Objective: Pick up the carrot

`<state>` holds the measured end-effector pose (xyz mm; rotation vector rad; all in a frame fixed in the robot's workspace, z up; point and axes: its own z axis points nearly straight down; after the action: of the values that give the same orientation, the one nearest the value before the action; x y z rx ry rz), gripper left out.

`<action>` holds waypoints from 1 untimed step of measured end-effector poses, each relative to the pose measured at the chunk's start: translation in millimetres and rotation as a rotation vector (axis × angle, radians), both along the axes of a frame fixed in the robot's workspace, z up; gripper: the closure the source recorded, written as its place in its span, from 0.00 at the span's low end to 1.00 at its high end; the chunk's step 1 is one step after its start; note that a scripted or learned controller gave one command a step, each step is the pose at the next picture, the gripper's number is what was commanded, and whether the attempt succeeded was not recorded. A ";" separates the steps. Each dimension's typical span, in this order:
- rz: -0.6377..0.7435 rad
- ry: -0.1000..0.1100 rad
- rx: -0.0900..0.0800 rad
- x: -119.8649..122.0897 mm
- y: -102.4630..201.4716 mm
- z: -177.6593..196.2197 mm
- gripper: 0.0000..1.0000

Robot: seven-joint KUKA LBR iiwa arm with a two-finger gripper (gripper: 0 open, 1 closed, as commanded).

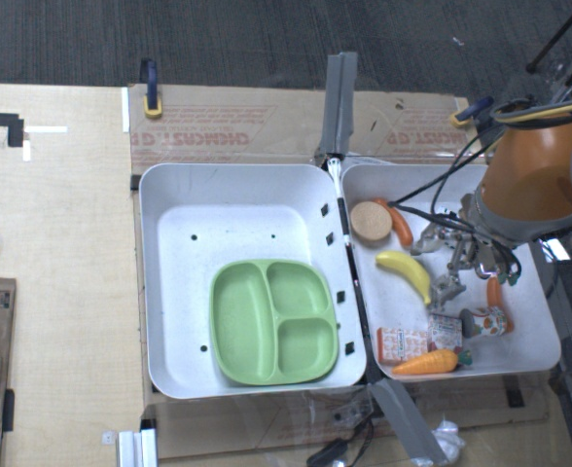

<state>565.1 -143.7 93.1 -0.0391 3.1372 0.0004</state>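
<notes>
Camera view, looking down on two white bins side by side on a tan tabletop [53, 212]. Left bin [169, 202] holds a green divided plate [274, 321], three sections, sitting toward the bin's near right part. Right bin [534, 343] holds the food items. Carrot [425, 362] lies flat along the near edge of the right bin, orange with a green top pointing right, just beside a small printed box [404, 341] and touching or nearly touching it. Banana [408, 272] lies mid-bin, tilted. Round tan bun [371, 221] sits near the far left corner, with an orange-red sausage [401, 225] just beside it on the right. Small bottle [487, 322] lies on its side right of the box.

Arm [529, 178] with orange band comes in from the right, over the right bin. Hand [453, 285] hangs between the banana and the bottle, well apart from the carrot, nothing seen between its fingers; cannot tell how far open it is, cables and metal parts clutter it.
</notes>
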 end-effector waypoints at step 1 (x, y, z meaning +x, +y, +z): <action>0.150 0.009 0.001 86.3 37.2 -0.7 0.00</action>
<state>651.4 -106.4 92.4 -0.2750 3.1345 0.0031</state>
